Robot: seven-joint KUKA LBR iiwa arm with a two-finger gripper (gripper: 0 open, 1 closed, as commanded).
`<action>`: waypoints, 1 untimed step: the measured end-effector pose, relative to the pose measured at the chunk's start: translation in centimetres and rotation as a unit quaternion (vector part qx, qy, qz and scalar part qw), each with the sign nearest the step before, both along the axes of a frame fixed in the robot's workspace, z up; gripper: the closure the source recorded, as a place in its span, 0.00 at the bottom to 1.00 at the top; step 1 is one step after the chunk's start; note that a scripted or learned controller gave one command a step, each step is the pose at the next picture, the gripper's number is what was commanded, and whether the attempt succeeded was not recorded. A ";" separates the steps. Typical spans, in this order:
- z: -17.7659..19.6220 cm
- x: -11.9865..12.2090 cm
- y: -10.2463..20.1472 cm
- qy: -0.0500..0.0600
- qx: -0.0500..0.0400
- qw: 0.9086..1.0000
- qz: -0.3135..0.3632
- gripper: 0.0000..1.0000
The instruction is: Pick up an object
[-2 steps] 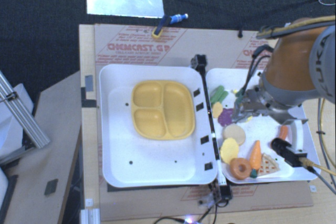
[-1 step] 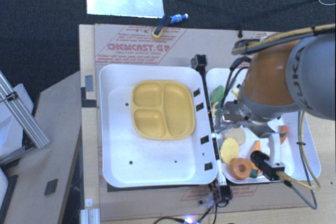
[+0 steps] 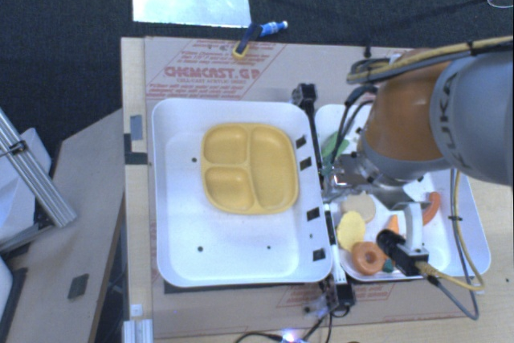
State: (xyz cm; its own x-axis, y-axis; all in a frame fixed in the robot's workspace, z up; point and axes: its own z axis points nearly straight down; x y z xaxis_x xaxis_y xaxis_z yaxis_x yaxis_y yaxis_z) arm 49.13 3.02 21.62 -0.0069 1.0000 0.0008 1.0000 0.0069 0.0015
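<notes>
Camera view: you get little open room in the right bin (image 3: 483, 250). Donut (image 3: 369, 259) and yellow disc (image 3: 350, 230) hug its left wall, with the carrot (image 3: 432, 207) further right. The arm (image 3: 409, 120) bends over that bin with the gripper (image 3: 344, 177) low; you cannot tell its grip.

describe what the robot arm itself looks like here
The arm is a thick, rounded grey casing with black lettering on it, too partial to read. A broad glossy orange band wraps it above the wrist. Thin black cables curve beside the band, and a yellow cable loops down below the wrist.
</notes>
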 end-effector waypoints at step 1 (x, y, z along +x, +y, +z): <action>0.4 -0.9 -1.2 0.000 0.000 1.000 -0.003 1.00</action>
